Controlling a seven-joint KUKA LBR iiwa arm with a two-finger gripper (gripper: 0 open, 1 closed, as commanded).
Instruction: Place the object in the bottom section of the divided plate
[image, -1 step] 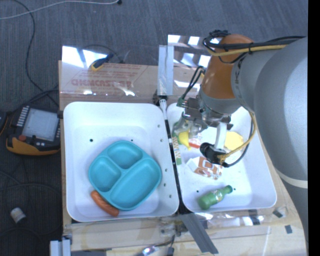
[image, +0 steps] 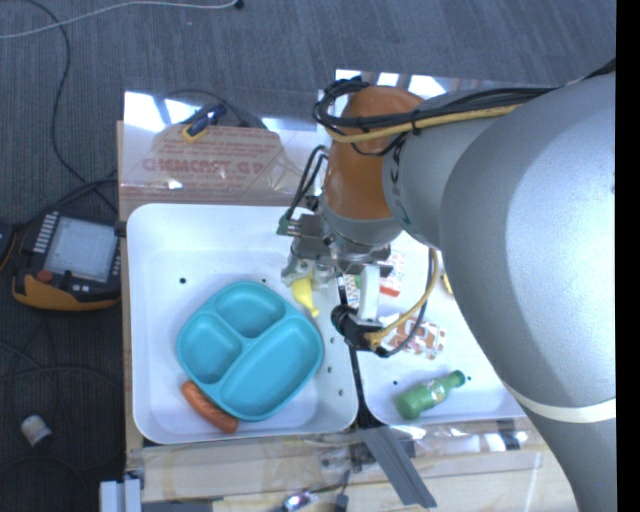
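The blue divided plate (image: 250, 350) lies in the left bin, with two small sections at its upper left and one large section at its lower right. My gripper (image: 305, 278) hangs over the plate's upper right rim, pointing down. A small yellow object (image: 304, 298) sticks out from between its fingers, and the gripper is shut on it. The object's lower end sits just above the plate's rim. Its upper part is hidden by the fingers.
An orange sausage-like piece (image: 209, 405) lies against the plate's lower left edge. In the right bin are a green bottle (image: 428, 393) and red-and-white packets (image: 415, 335). The bin divider (image: 355, 385) runs just right of the plate. The arm's cables (image: 350, 325) hang there.
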